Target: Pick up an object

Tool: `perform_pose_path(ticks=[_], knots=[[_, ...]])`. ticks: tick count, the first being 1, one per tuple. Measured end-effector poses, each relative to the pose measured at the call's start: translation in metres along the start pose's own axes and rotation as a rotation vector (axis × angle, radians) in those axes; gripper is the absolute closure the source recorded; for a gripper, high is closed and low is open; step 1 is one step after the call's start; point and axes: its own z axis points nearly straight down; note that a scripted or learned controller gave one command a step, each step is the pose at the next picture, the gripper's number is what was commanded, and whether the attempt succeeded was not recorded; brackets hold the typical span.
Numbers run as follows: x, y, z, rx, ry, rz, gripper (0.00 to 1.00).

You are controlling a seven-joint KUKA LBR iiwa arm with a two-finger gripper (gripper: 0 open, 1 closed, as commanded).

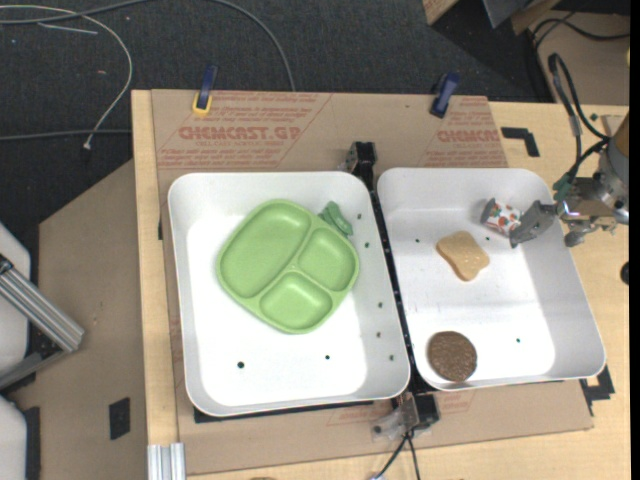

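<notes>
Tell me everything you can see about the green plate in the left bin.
The green plate is a pale green divided tray that looks like plastic, with rounded corners and three compartments: one large, two smaller. It lies flat and right side up in the left bin, turned at an angle to the bin's walls, towards its upper middle. A small darker green object lies against its upper right edge. Its compartments look bare.

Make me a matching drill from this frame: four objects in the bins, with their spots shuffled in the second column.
Things:
1. green divided plate
2. tan sponge-like piece
3. brown round disc
4. small crumpled wrapper

Places:
A. right bin, near front edge
B. left bin, centre
C. right bin, far side, beside the gripper
D. right bin, middle

Pairs: 1-B, 2-D, 3-A, 4-C
</notes>
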Motion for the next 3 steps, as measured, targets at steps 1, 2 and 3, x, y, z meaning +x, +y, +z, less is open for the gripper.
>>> perform_pose_path(ticks=[1,2,3], knots=[[0.005,-0.004,0.044,0.005,0.002,0.0,0.0],[0.005,-0.002,0.087,0.005,0.002,0.0,0.0],[0.006,-0.003,0.14,0.005,0.002,0.0,0.0]])
